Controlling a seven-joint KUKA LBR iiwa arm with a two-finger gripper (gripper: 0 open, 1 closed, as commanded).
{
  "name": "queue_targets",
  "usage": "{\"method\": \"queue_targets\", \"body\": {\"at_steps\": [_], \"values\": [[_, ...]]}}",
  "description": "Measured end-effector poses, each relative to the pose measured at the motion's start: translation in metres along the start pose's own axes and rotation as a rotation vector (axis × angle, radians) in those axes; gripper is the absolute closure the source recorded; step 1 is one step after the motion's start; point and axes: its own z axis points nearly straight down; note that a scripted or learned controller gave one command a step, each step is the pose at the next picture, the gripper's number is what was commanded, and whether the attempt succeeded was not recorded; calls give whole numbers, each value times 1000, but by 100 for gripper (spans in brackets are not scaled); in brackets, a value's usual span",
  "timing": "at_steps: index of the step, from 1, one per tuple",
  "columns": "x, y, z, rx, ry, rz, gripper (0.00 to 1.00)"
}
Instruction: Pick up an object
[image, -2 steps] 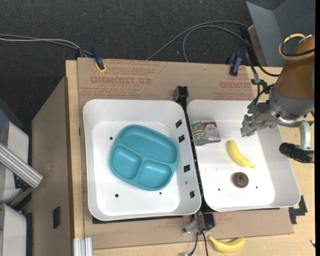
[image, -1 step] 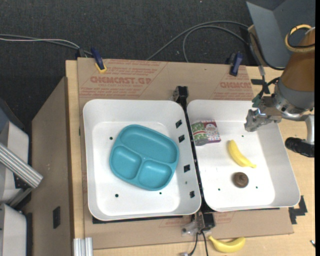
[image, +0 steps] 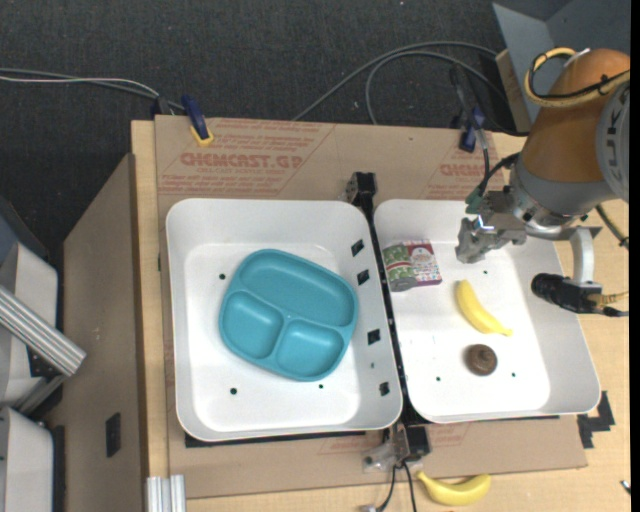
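In the right bin lie a yellow banana, a small brown round object and a small printed packet with green and pink on it. My gripper hangs over the bin's upper middle, just above and right of the packet and a little above the banana's top end. Nothing shows between its fingers. From the right the grey arm with its orange band comes in.
The left bin holds a blue divided plate. A black clamp sits at the top of the seam between the bins. A second banana lies off the bench's front edge. Cables run along the back.
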Motion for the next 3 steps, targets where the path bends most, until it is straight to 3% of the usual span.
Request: {"method": "queue_targets", "body": {"at_steps": [2, 3], "values": [[101, 6, -24, -3, 0, -2, 100], [161, 3, -14, 2, 1, -2, 100]]}}
